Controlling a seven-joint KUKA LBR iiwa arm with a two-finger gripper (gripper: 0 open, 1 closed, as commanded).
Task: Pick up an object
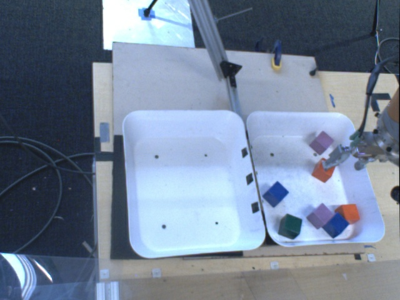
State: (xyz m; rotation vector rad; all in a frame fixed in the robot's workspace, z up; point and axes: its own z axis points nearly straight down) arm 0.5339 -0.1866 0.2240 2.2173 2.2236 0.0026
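Observation:
Several small cubes lie in the right bin (pixel 369 195). A purple cube (pixel 322 142) sits at the back, and an orange-red cube (pixel 322 172) is just in front of it. A blue cube (pixel 275 193) is near the left wall, with a green cube (pixel 290 225) at the front. A purple cube (pixel 320 215), a blue cube (pixel 335 225) and an orange cube (pixel 349 213) cluster in the front right corner. My gripper (pixel 345 162) reaches in from the right and hangs open just right of the orange-red cube. One finger (pixel 334 158) is at that cube's upper right edge, and nothing is held.
The left bin (pixel 187 130) adjoins the right one along a shared middle rim with black clips (pixel 249 179). A grey pole (pixel 209 30) slants over the back of the bench. A yellow clamp (pixel 275 58) sits at the board's far edge. Cables (pixel 37 167) lie on the floor to the left.

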